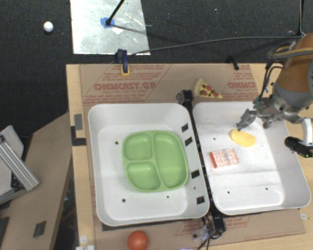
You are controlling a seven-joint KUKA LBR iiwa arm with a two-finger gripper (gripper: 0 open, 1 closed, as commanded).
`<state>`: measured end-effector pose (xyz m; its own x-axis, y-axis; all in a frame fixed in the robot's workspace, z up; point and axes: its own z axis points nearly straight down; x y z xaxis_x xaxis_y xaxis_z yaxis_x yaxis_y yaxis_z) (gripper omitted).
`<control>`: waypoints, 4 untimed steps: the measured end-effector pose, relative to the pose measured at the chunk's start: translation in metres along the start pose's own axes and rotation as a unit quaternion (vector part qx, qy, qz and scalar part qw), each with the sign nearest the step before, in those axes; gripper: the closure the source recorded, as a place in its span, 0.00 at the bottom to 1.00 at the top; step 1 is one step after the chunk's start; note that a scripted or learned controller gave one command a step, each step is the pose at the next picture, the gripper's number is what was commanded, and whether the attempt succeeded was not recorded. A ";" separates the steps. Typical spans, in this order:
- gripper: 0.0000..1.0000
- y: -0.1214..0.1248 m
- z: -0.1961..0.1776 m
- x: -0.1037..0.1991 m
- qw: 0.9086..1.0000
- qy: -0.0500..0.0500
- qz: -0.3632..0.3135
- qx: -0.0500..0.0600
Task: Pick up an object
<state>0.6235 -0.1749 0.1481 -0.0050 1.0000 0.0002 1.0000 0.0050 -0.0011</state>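
Where bin meets arm, gripper point(248, 120) above yellow piece point(243, 138)

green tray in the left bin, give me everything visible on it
The green tray is a pale green, rounded-rectangle divided plate, plastic by its matte look. Raised ribs split it into three compartments: one long one on the view's right, two smaller ones stacked on the left. It lies flat, open side up, slightly rotated, near the middle of the left bin, resting on the bin floor. Nothing else touches it, and no compartment holds anything.
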 end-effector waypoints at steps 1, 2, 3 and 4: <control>0.00 -0.008 0.046 0.003 1.000 0.000 0.001 0.000; 1.00 -0.007 0.032 0.002 1.000 -0.001 0.001 -0.003; 1.00 -0.004 -0.033 -0.001 1.000 -0.001 0.001 -0.005; 1.00 -0.003 -0.078 -0.007 1.000 -0.001 0.000 -0.004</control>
<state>0.6210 -0.1817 0.2265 -0.0041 1.0000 -0.0022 1.0000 0.0041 0.0069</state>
